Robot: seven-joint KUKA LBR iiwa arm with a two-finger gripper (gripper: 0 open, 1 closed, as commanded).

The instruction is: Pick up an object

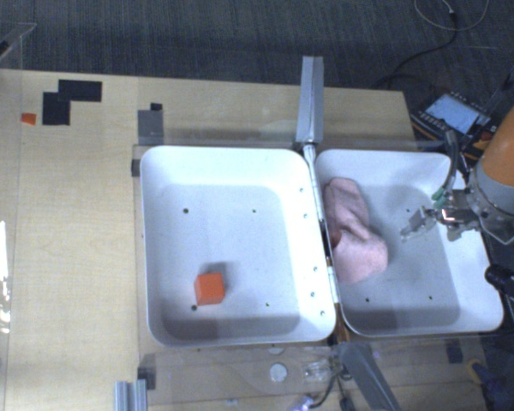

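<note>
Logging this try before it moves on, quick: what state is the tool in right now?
Tool: over the right bin, beside the pink cloth and apart from it; open or shut cannot be told.

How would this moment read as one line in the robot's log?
pincer: over right bin, nothing held | pink cloth: right bin, by divider | orange block: left bin

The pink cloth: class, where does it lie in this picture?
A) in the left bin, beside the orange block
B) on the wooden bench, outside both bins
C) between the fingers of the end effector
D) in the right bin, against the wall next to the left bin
D: the pink cloth lies in the right bin, against its left wall, while the orange block sits in the left bin.
</note>
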